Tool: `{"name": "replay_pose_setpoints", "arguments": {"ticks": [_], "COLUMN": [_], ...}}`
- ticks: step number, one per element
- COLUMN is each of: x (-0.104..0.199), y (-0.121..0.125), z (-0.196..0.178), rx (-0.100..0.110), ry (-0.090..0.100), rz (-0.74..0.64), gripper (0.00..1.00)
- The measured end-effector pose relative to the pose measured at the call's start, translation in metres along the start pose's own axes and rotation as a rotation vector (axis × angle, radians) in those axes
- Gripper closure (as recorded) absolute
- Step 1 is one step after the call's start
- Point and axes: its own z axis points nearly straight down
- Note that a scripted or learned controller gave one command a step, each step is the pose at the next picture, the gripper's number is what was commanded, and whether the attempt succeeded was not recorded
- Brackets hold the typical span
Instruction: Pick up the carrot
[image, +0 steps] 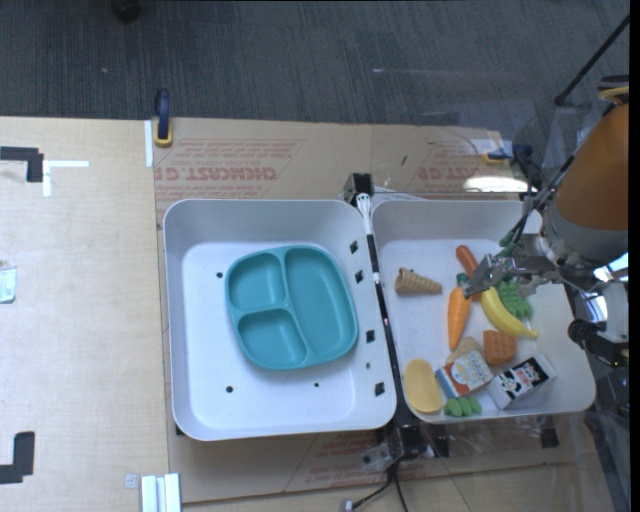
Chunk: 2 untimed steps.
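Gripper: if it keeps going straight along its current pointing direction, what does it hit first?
Probably the carrot. The gripper points down-left in the camera view, its tip just above the carrot's upper end. Depth is unclear from one slanted view, so it could reach the right bin's floor instead.

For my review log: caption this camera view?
End effector above right bin, beside the carrot; teal plate in left bin.

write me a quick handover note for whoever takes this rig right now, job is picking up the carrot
Claw: low over the right bin, just above the upper end of the carrot; whether it is open or shut cannot be told, and nothing is seen held.
Carrot: lying in the right bin, lengthwise, between the ice cream cone and the banana; a second orange piece lies just above it.
Left bin: holds the teal divided plate.
Done: arm brought near the carrot.
Left: grasp and lift the carrot.
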Motion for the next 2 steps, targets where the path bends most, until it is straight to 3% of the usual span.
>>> {"name": "replay_pose_setpoints", "arguments": {"ticks": [1,2], "x": [0.0332,0.0319], "y": [0.0241,0.0242], "z": [0.0995,0.0909], "rx": [0.005,0.005], "ry": [0.001,0.001], "rz": [0.166,0.172], "gripper": [0.00,1.00]}}
